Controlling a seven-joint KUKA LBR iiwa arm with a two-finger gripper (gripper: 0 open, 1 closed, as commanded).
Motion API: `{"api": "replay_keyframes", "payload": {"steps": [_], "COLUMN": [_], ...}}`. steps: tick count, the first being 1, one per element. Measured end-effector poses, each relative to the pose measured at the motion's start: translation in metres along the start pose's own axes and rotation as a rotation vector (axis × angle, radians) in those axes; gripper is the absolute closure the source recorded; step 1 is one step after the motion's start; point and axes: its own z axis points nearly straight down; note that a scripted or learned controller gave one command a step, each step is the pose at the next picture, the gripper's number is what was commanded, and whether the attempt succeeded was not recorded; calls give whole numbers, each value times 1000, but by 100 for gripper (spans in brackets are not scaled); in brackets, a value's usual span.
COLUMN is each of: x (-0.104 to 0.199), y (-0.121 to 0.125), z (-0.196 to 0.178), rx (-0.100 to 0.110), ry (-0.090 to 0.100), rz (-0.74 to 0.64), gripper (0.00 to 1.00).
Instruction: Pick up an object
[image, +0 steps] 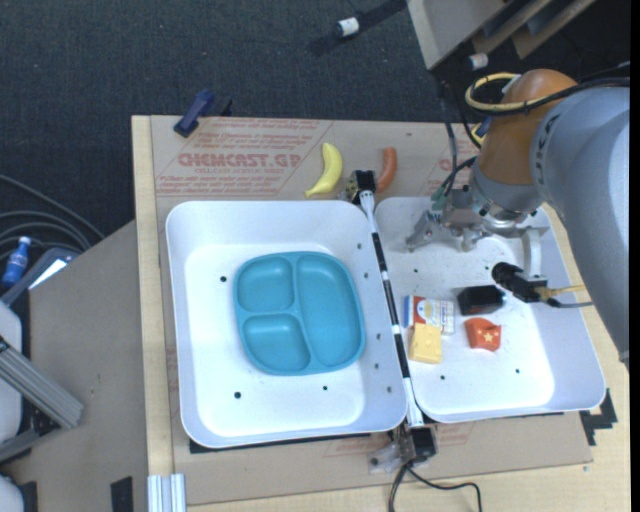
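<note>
1. The claw (447, 232) hangs over the back of the right bin (570, 385), up near its far rim. The fingers are splayed pretty wide, with nothing between them.
2. Pickable stuff sits toward the camera from the claw: a black block (479, 298), a red piece (484, 335), a yellow wedge (426, 344) and a little carton (427, 311), all close together.
3. Off to the claw's left, the other bin (195, 300) holds a blue tray (298, 311).
4. Behind the bins, on the cardboard, lie a banana (326, 170) and a hot dog (386, 168).
</note>
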Motion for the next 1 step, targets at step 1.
{"api": "replay_keyframes", "payload": {"steps": [1], "x": [19], "y": [-34], "z": [0], "rx": [4], "ry": [1], "rz": [1], "gripper": [0]}}
